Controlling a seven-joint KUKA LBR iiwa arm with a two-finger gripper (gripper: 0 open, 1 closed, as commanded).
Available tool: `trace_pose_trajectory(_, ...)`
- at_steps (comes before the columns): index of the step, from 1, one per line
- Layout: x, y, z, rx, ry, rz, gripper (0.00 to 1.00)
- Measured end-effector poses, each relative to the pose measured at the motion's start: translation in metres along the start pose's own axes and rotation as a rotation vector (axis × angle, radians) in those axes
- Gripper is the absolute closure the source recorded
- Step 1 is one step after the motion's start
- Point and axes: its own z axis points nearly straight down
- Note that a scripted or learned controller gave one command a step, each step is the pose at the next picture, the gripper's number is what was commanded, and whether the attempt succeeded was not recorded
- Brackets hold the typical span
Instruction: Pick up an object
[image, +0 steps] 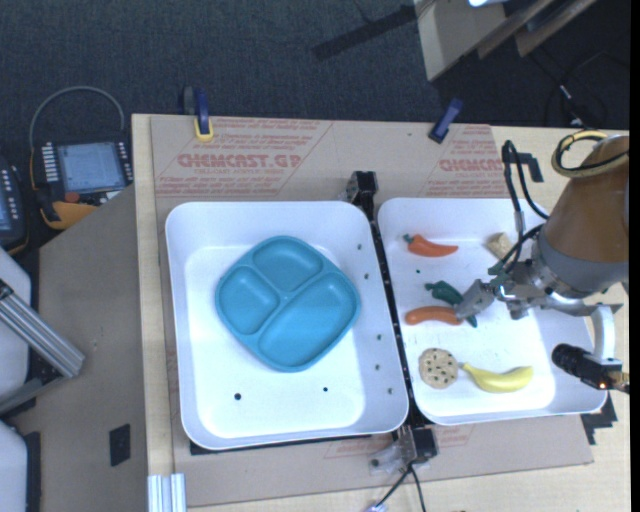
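- Gripper (478, 303) poised low in the right bin (520, 405), at the frame's right-centre, its dark fingers slightly parted and closed on nothing — the tips sit just beside the right end of the orange carrot-like piece (433, 316) and just below the small dark green item (446, 292).
- Likeliest target, judging by that closeness: the orange piece, lying flat and roughly level near the bin's left wall.
- Looks like light toy food — probably hard, smooth plastic, so apt to slide or roll if nudged; a hold across its narrow middle seems the safest.
- Elsewhere in the same bin: a red chilli-shaped piece (431, 246) toward the top, a cookie (437, 367) and a yellow banana (499, 377) toward the bottom, all well clear of the fingers.
- Arm reaches in from the right edge, wrist angled down and leftward, its broad orange band (592, 220) above.
- Left bin (200, 400) holds a blue divided plate (288, 302), untouched.
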Motion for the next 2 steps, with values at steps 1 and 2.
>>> trace_pose_trajectory(1,0.003,0.001,0.041,-0.006,-0.002,0.0,0.0)
trace_pose_trajectory(2,0.003,0.001,0.063,-0.004,-0.001,0.0,0.0)
